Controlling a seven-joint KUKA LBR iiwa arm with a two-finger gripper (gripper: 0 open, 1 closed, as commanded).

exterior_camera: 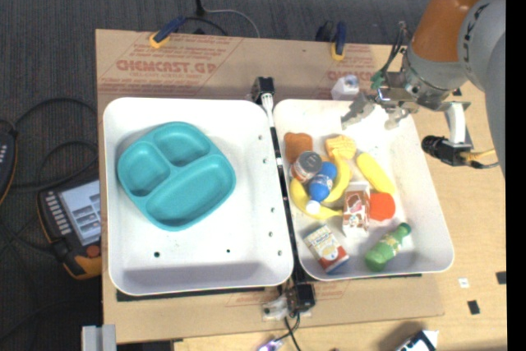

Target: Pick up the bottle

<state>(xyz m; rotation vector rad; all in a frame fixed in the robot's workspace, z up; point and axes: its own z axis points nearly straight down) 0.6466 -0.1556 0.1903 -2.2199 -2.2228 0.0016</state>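
Gripper hovers over far end of right bin; fingers spread wide, nothing between them. Bottle, green, lies on its side in near right corner of same bin, just beside red piece. Bottle well apart from gripper, toward near edge. Long axis diagonal, cap end pointing up-right. Judgement: approach requires travel across bin, jaws set across that axis.

Overhead, slanted — both bins
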